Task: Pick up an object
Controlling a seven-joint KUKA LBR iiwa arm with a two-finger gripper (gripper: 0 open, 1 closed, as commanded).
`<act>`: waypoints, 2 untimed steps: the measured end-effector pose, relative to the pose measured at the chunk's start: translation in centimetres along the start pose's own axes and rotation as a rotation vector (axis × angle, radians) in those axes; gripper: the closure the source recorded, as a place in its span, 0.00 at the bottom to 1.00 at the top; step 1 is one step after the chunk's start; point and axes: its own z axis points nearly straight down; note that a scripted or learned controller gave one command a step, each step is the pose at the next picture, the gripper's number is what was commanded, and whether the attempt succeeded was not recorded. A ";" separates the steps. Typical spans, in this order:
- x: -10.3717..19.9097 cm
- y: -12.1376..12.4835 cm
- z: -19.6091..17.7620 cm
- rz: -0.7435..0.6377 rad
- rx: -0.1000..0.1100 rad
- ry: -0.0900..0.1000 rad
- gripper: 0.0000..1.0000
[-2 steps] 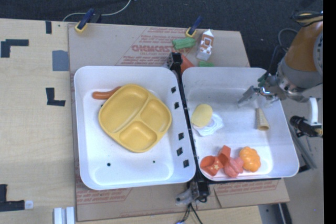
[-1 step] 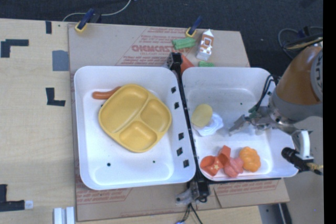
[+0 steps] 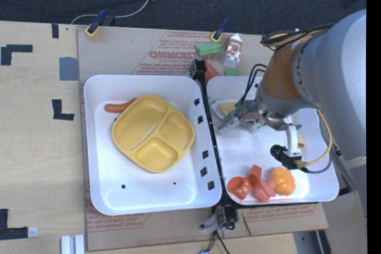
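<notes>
pincer (image 3: 229,122) low in right bin (image 3: 324,190) | maybe over yellow piece (image 3: 226,109) | axis unclear

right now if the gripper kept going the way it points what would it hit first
The gripper points left and down into the right bin. It would likely meet that bin's floor by the divider first, near a pale yellow item; depth is unclear.

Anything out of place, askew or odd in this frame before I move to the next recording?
Yes. A small white and orange carton and a green block lie on the cardboard behind the bins, outside both. In the left white bin, the yellow divided plastic tray sits skewed to the walls, partly covering an orange sausage-shaped toy.
</notes>
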 end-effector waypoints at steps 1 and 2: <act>0.3 5.2 -0.1 0.007 0.001 0.000 0.00; 0.1 7.9 0.0 0.008 0.019 0.002 0.00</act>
